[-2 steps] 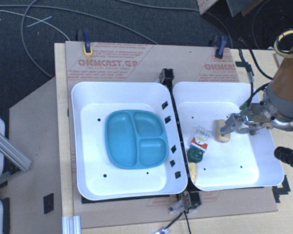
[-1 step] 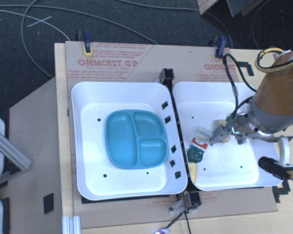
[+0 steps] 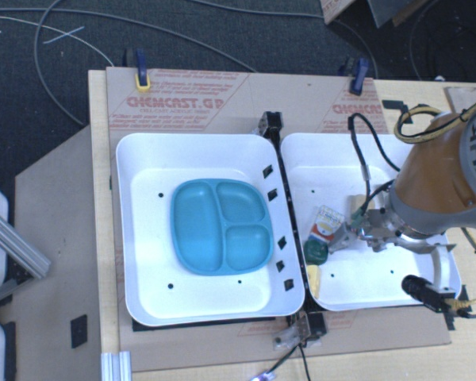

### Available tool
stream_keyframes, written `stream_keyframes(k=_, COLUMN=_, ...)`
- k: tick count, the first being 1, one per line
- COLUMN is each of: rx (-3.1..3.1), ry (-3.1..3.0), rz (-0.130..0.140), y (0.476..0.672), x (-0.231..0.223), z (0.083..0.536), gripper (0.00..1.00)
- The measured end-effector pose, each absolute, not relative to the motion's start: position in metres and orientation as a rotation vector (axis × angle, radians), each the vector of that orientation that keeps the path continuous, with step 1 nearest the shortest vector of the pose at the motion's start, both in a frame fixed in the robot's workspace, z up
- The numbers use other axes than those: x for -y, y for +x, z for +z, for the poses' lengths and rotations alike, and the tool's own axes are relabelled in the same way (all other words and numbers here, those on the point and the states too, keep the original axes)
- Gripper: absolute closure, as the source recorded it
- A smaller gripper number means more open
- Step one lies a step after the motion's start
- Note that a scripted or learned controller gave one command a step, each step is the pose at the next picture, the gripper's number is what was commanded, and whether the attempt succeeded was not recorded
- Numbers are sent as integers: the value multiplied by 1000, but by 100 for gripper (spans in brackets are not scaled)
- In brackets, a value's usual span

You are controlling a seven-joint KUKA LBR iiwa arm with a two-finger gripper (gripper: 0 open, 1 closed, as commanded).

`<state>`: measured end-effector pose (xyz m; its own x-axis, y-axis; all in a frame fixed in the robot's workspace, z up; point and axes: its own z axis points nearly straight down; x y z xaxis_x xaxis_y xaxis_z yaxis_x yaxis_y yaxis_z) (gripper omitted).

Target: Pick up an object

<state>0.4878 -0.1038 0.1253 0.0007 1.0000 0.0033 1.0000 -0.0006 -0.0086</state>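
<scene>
Claw [image 3: 351, 235] being lowered into right bin [image 3: 381, 292]; grip state indiscernible. Small packet [image 3: 327, 221] and green object [image 3: 315, 252] lying just beside claw; nothing lifted yet.

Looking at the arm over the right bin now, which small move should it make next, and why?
Probably a short descent with the gripper toward the small packet. It sits beside the packet and green object in the right bin, with nothing visibly held.

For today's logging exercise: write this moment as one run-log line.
arm: over right bin | gripper: beside packet, green item | left bin: blue divided plate
</scene>
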Motion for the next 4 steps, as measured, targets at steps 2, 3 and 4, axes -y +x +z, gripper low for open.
stream_keyframes(k=2, rx=2219, ry=-2226, rz=-1, y=488, x=105, z=96, gripper=100)
stream_keyframes(k=3, rx=2226, ry=-2224, rz=-6, y=494, x=108, z=159, gripper=100)
stream_keyframes(k=4, rx=2226, ry=-2224, rz=-5, y=493, x=111, z=203, gripper=100)
